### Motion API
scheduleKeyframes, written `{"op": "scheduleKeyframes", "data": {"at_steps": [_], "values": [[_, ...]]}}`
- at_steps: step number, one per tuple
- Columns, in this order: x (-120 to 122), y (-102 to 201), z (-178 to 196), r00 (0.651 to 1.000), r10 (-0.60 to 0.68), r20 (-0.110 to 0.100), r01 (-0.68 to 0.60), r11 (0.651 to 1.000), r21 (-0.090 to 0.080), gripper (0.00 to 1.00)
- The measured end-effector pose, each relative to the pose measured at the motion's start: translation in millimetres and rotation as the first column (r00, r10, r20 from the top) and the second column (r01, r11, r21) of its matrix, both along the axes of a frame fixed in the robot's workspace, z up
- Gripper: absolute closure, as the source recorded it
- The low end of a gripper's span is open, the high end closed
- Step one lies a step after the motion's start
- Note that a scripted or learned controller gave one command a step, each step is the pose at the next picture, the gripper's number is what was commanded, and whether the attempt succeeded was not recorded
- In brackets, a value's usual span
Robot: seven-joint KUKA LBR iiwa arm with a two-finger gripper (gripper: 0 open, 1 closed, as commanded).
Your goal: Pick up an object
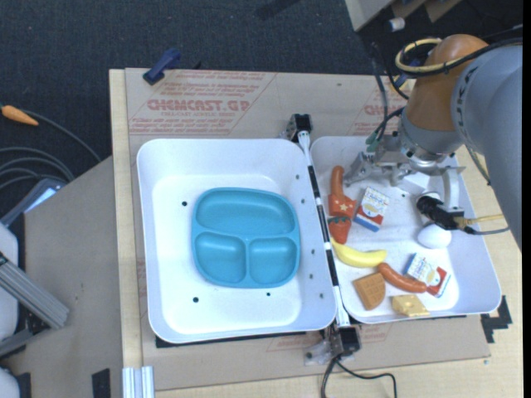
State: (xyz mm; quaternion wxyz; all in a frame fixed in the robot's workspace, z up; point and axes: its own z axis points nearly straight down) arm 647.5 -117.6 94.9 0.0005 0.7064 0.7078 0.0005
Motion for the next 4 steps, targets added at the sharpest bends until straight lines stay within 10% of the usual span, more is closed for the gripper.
{"op": "scheduleKeyframes", "data": {"at_steps": [1, 2, 3, 4], "values": [[19, 22, -10, 1.000, -0.001, 0.000, 0.001, 1.000, 0.000, 0.00], [20, 22, 0, 1.000, 0.000, 0.001, 0.000, 1.000, -0.001, 1.00], [20, 22, 0, 1.000, 0.000, 0.001, 0.000, 1.000, -0.001, 0.00], [-54, 18, -11, 1.000, -0.003, -0.003, 0.003, 1.000, 0.000, 0.00]]}}
